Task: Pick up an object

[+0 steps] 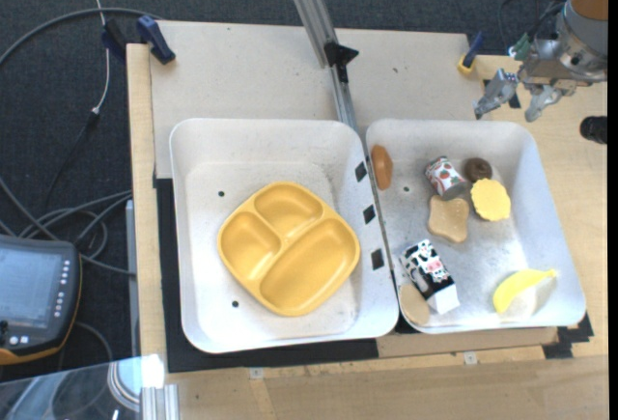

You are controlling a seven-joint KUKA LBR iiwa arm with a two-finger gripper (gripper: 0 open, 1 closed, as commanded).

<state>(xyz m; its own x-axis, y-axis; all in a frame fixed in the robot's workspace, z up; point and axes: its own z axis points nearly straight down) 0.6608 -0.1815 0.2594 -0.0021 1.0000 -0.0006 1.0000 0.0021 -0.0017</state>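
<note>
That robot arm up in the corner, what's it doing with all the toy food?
The robot arm's gripper hangs open above the top edge of the right bin, holding nothing. It is meant to pick something up. In that bin lie toy foods, like a milk carton, a yellow banana piece and a brown donut. The left bin holds a yellow divided plate.

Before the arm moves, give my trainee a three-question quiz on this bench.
1. True or false: the yellow divided plate lies in the left bin.
2. Which item sits nearest the right bin's front edge? A. brown donut B. cow-print carton C. red can
3. Fill in: the tool hovers beyond the ____ bin's far rim.

Key: 1 true; 2 B; 3 right.
</note>
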